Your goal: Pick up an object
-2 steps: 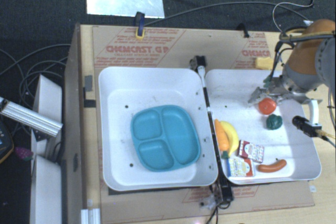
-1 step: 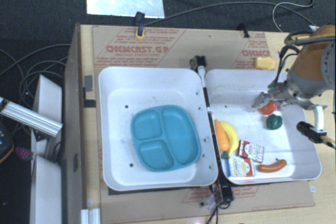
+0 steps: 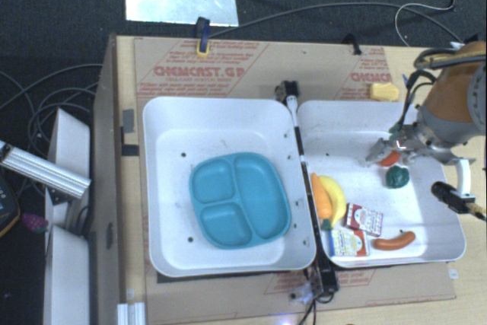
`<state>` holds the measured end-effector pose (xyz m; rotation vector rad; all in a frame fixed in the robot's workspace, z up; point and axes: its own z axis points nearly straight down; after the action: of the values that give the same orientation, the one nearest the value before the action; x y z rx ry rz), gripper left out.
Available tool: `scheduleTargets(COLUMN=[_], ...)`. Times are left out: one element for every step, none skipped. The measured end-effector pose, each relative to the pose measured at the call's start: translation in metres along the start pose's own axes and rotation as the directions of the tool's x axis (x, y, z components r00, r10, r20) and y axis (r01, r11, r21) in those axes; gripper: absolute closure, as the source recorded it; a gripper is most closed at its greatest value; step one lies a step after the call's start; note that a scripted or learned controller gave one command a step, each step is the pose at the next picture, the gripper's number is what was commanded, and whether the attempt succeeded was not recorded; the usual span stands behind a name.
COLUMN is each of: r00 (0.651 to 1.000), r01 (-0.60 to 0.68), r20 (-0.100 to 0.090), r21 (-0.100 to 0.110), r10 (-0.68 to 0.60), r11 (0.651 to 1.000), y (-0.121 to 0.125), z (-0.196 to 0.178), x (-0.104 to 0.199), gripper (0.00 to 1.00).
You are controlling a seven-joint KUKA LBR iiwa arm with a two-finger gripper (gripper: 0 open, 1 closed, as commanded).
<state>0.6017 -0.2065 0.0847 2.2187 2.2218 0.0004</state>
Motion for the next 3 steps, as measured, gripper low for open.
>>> scheduleTargets(r00=[1.000,1.000,1.000], r01=[0.003,0.001,0.004], r20=[0.002,-0.001,0.000], r21=[-0.005,0.000,-0.004], r10=[-0.003,-0.001,-0.004], r11=[1.000,1.000,1.000], y=[0.021,0.020,0.022], z=[-0.085,0.001,-0.011], x=[0.000,0.000,0.000], gripper=[0.00,0.00,1.00])
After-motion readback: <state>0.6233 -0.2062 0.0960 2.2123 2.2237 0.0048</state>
